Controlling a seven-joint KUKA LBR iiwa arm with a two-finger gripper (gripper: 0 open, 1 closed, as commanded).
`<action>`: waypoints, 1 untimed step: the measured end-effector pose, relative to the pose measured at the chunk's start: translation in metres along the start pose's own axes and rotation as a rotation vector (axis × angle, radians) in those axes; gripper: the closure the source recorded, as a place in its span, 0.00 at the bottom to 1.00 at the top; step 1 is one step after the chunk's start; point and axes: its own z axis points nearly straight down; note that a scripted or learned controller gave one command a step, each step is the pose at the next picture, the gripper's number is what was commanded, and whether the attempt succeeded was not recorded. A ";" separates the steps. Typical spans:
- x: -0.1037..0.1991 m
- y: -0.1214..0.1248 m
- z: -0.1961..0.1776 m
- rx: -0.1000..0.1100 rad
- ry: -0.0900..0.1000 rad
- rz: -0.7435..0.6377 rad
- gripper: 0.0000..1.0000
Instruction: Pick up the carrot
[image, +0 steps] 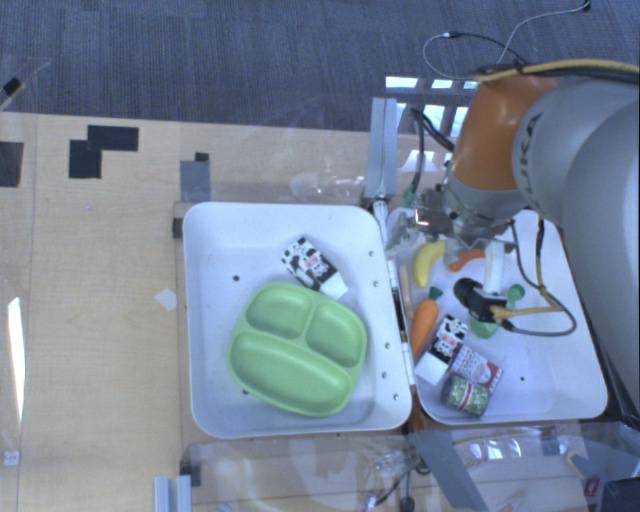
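A: Where is the carrot (424, 327)?

B: In the right bin (560, 385), near its left wall, lying roughly upright in the picture. A yellow banana (428, 262) sits just above it, and a small cow-print carton (450, 338) lies just beside it on the right.

A: And the gripper (470, 232)?

B: It hangs over the top of the right bin, under the orange band. Whether it is open or closed, I cannot tell.

A: The left bin (215, 330)?

B: It holds a green divided plate (298, 347) and another cow-print carton (309, 264)
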 end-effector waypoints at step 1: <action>0.003 -0.076 0.001 0.005 -0.001 0.101 0.00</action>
